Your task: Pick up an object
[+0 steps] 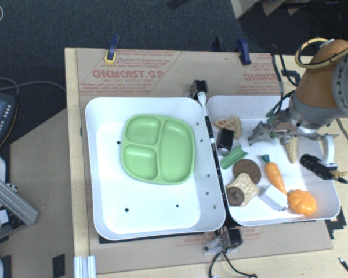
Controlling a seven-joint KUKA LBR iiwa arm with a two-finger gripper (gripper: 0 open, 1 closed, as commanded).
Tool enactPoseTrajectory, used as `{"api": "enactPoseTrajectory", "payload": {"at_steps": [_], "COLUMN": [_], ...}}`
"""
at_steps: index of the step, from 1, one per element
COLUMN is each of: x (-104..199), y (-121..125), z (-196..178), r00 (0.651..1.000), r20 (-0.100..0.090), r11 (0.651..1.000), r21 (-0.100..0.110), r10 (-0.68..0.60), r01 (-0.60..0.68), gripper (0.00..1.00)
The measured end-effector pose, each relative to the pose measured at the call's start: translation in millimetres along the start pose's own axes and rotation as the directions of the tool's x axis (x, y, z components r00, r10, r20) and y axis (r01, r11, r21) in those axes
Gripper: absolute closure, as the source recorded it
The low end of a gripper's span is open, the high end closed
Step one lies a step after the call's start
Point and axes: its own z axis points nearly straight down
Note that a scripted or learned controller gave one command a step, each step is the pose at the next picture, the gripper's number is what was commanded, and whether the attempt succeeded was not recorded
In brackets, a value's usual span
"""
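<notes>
So, step: your gripper (265,133) hovers low in the right bin (330,210), nothing held.
Jaws: spread apart.
Next: drop onto the carrot (274,176), then pinch.

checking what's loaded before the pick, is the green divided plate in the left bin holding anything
Empty. The green three-compartment plastic plate lies flat in the left white bin, and all three compartments show bare green.

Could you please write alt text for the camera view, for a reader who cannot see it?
A grey robot arm reaches from the right, its gripper over the right white bin of toy food, including a carrot. The left white bin holds a green divided plate.
</notes>
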Motion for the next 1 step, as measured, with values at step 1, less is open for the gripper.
{"api": "enactPoseTrajectory", "payload": {"at_steps": [1], "x": [0.9], "y": [-0.3], "z": [25.6], "r00": [1.000], "r20": [0.000], "r11": [1.000], "r21": [0.000], "r10": [0.000], "r01": [0.000], "gripper": [0.00]}}
